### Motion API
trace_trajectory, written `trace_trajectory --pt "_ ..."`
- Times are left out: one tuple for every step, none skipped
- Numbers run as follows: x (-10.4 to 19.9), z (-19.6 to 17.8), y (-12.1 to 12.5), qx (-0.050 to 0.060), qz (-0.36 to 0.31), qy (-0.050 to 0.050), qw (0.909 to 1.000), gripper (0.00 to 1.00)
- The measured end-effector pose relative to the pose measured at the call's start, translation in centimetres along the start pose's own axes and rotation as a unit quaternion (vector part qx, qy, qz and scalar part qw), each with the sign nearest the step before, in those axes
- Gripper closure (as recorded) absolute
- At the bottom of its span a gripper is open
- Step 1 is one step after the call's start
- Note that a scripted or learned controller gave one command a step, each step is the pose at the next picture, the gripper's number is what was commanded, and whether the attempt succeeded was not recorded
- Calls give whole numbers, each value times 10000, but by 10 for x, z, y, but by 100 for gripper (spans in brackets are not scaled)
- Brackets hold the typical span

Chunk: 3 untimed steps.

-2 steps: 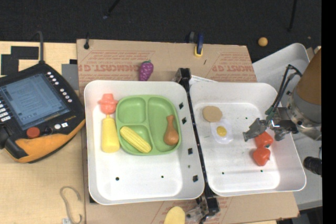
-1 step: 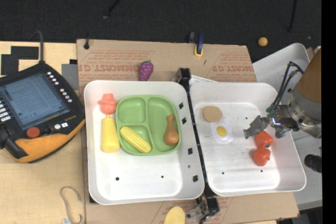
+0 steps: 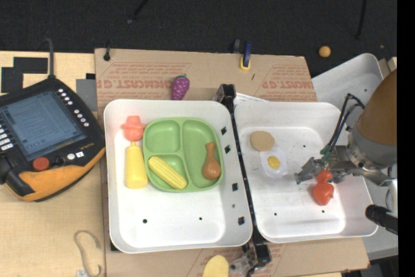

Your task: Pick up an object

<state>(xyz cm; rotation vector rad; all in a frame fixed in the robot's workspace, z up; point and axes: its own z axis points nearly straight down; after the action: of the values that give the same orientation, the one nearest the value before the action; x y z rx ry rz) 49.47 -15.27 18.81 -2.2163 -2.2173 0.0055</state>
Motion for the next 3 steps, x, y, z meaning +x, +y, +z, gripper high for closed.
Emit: trace_trajectory --pt "6 57 -10 4 -4 6 10000 0" --pt "8 103 -9 -21 -6 -4 10000 0" --pt "6 90 -9 -37 34 -3 10000 100"
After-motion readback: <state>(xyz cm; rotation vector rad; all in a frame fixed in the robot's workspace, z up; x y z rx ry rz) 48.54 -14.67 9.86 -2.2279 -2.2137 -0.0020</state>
